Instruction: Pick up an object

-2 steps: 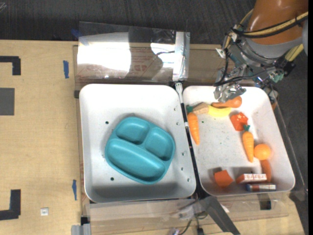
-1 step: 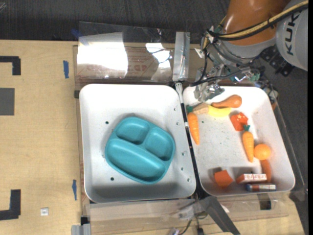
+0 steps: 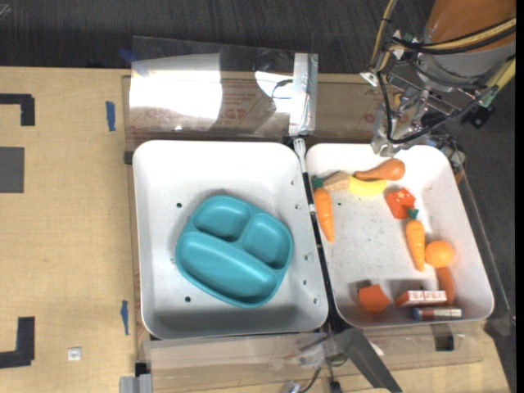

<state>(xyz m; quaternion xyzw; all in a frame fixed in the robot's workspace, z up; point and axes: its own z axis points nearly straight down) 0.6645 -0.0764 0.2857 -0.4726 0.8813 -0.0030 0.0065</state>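
A KUKA arm's gripper (image 3: 391, 137) hangs above the far rim of the right bin (image 3: 475, 244), at about 12 o'clock on that bin, with nothing visible between its fingers; whether the jaws are apart or together cannot be told from this angle. Just below it, at the bin's 12 o'clock, an orange gourd-shaped toy (image 3: 381, 170) lies touching a yellow piece (image 3: 368, 188). A small carrot (image 3: 324, 213) rests along the bin's wall at 9 o'clock. Near the centre sit a red strawberry-like toy (image 3: 399, 201) and a second carrot (image 3: 415, 242), with an orange ball (image 3: 439, 254) at 3 o'clock. An orange block (image 3: 372, 298) and a small printed box (image 3: 424, 298) lie along the near edge at 6 o'clock. The left bin (image 3: 155, 219) holds a teal divided plate (image 3: 234, 249).
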